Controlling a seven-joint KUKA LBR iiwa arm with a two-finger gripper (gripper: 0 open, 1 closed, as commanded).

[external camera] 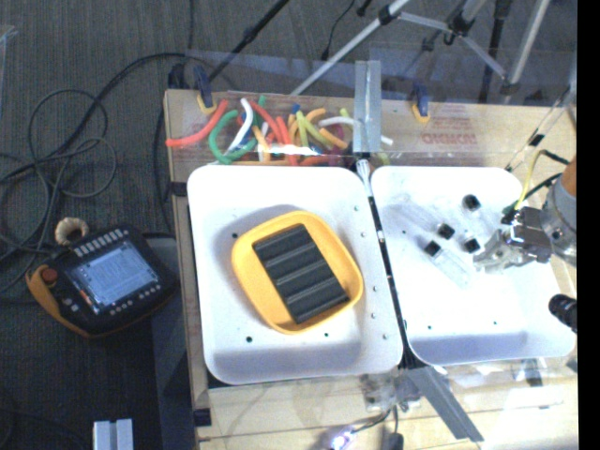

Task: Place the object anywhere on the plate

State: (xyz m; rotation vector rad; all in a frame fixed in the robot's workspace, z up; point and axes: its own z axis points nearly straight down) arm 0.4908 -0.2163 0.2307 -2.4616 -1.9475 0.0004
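**Gripper low in the right-hand bin, block resting on the plate**

Gripper sits low over the right-hand white bin, close to that bin's right wall, with the grey wrist behind it reaching in from the view's right. Its opening is blurred, so how wide it stands cannot be told, and nothing can be seen held in it.

Just beside the gripper's tip, toward the view's left, lies a clear plastic piece on the bin floor. Whether the tip touches it cannot be told. 4 small black bits are scattered on and around this clear piece, the nearest just ahead of the tip.

Well apart from the gripper, across the wall between the 2 bins, the left-hand white bin holds a yellow plate. A black ridged block lies flat on the plate, inside the plate's rim, its long side running at a slant.

Farther from the gripper, beyond the back edge of the left-hand bin, a tangle of coloured tubes lies on the bench. Farthest from it, on the dark floor at the view's left, rests a handheld control unit with a lit screen.
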